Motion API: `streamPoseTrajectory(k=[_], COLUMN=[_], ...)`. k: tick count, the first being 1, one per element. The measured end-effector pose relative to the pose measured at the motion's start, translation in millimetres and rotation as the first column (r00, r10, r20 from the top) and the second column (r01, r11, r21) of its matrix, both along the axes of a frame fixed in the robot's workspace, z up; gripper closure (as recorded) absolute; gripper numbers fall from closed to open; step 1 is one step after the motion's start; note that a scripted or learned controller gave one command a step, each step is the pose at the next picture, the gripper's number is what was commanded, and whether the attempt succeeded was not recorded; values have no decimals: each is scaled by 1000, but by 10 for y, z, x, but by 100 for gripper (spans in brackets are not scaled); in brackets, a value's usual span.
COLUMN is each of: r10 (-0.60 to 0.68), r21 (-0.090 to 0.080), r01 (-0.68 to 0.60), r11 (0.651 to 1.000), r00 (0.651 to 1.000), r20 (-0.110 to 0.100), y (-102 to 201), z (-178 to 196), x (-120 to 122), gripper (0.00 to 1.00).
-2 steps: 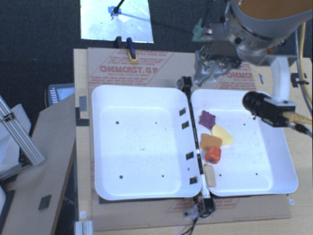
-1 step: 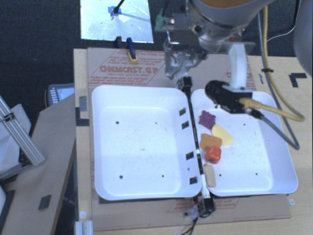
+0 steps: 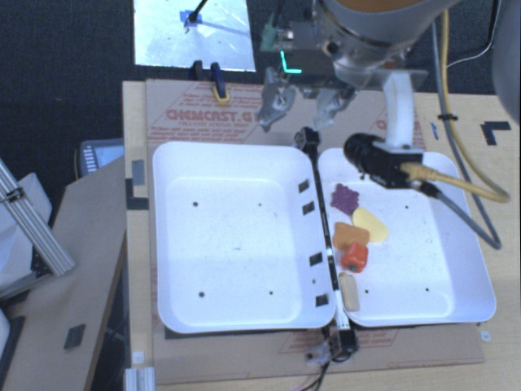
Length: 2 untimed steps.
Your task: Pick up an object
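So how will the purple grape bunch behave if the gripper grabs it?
The grape bunch looks small and lumpy, so fingers may slip off its bumps. It seems light, probably a toy. It lies flat in the right bin, so it should not roll.

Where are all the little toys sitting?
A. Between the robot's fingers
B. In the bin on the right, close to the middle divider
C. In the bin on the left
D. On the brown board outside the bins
B: the purple piece, yellow piece, orange piece, red piece and tan piece all lie in the right bin, lined up near the divider, while the gripper hangs above the bins' far edge with nothing between its fingers.
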<state>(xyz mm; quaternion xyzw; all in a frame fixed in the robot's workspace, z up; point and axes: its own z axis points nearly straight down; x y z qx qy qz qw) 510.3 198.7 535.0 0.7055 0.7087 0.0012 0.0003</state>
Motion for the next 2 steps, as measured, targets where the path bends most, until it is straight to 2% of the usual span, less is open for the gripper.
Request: streamPoseTrajectory(k=[2], r10=[0], r21=[0], r01=[0], r11=[1000], r00=[1000], r20=[0], y=[0], z=[0], x=[0], gripper=[0])
